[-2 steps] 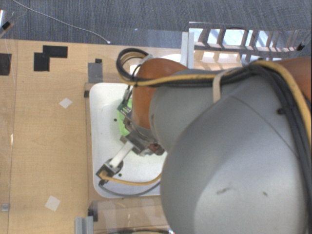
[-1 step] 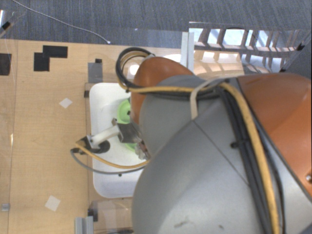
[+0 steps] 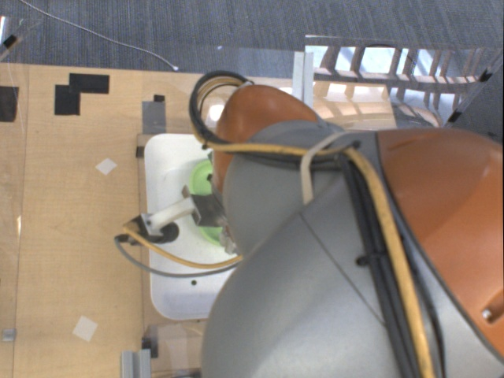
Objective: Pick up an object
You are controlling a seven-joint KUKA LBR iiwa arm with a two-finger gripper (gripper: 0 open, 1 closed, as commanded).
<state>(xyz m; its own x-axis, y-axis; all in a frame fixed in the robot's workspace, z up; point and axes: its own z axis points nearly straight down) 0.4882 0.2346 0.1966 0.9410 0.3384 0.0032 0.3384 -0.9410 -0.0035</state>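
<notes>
Reaching down over the near white bin (image 3: 169,152), the big grey and orange arm (image 3: 331,235) blocks most of what I would want to see from here. Its bulk covers the right side of the bin and whatever sits beyond it. Poking out from under the arm on the left is a pale tube-like fitting (image 3: 169,215) with dark and yellowish cables (image 3: 157,246) looping off it across the bin floor.

Just beside that, tucked against the arm's edge, is a green object (image 3: 203,181), with more green showing lower down near the arm; I cannot say whether that is one piece or two. It lies in the bin, partly hidden.

As for the gripper, I cannot tell its state, because the arm's own body hides it.

My guess is that the arm is in the approach or descent for a pick, with the green thing the likely target. The next move would call for settling squarely over it and closing cleanly, without snagging the loose cables.

The bin rests on a light wooden bench (image 3: 71,211) marked with black blocks (image 3: 79,91), and dark grey carpet (image 3: 236,6) runs behind it.
</notes>
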